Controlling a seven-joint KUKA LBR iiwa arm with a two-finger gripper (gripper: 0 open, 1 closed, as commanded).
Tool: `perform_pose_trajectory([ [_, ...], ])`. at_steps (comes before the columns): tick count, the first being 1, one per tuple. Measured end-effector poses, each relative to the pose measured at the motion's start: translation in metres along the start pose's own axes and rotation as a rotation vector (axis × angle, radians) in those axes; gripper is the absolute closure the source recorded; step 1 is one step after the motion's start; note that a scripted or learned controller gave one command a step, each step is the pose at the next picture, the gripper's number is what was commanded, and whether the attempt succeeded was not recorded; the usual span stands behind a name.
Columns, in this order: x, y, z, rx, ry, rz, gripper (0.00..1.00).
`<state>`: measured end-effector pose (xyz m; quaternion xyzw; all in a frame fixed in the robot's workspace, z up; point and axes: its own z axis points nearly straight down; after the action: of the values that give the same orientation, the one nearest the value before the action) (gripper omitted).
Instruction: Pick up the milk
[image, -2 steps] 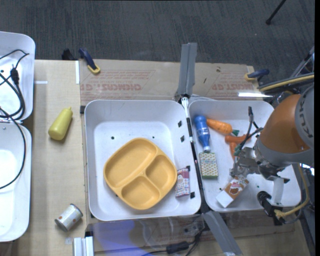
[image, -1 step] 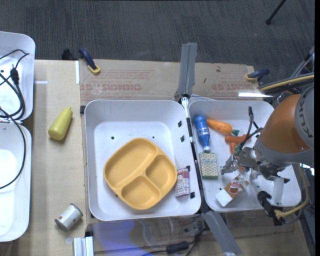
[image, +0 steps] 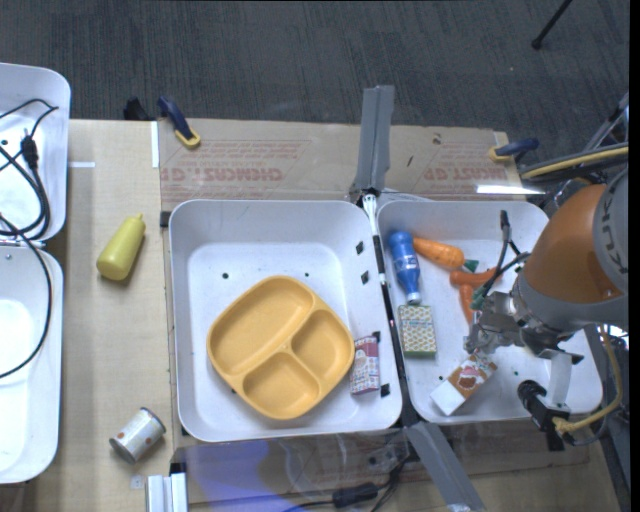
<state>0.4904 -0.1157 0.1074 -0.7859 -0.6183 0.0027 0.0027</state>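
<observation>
The milk (image: 461, 387) is a small carton with a white end and a brown-orange printed side. It lies on its side, slanted, near the front edge of the right bin (image: 520, 412).

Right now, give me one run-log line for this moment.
target: milk carton, lying in right bin | gripper: just above its upper end | grasp: cannot tell | left bin: yellow tray, small carton

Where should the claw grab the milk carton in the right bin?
Across the middle of the milk carton, from straight above: it lies flat and slantwise on the right bin's floor, long sides free. The claw is by its upper end.
</observation>
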Motion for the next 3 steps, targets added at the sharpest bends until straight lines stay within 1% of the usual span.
perform_pose_trajectory([
  [1,0.0,0.0,0.0,0.0,0.0,-0.001,0.0],
  [2,0.015,-0.017,0.014,-0.012,-0.004,-0.008,0.0],
  [3,0.016,-0.017,0.007,-0.008,-0.002,-0.006,1.0],
])
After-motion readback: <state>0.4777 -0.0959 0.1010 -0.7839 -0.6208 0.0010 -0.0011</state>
